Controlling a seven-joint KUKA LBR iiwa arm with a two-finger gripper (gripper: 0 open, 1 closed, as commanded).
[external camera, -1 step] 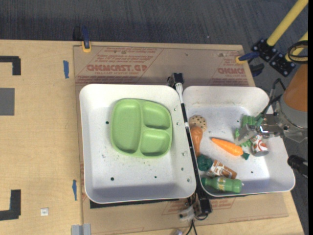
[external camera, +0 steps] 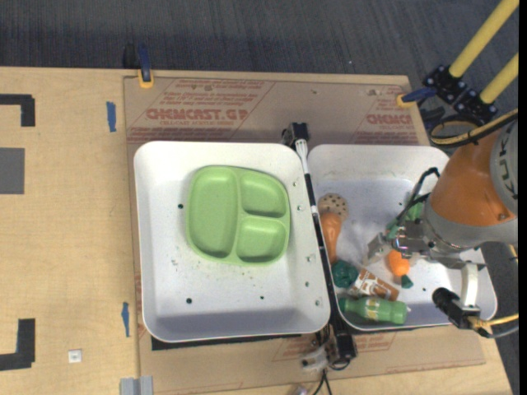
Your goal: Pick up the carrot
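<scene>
I see the tool low in the right bin, well right of the carrot, though I cannot tell its opening.

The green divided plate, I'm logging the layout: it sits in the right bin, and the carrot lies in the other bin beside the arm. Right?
Not quite. The camera view shows the green divided plate in the left bin, not the right one. The carrot does lie in the other bin, beside the arm.
</scene>
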